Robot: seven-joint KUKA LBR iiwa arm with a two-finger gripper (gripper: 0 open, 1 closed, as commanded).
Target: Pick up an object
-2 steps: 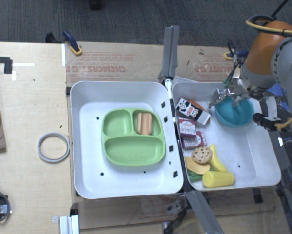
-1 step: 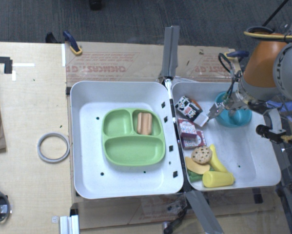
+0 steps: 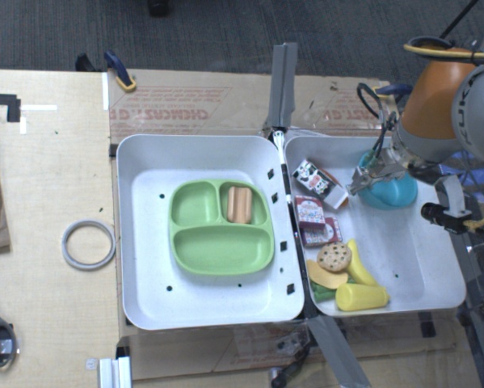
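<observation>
We see the claw (image 3: pixel 369 174) low in the right bin (image 3: pixel 423 253), against a teal object (image 3: pixel 393 191) on its right; we cannot tell its state. A small carton (image 3: pixel 316 180) lies just left.

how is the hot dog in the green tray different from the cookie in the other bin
The hot dog is long and orange-pink; the cookie is round, tan and speckled. The hot dog lies alone in a compartment of the green tray; the cookie rests on a pile of yellow toy food. Both are toy foods.
</observation>
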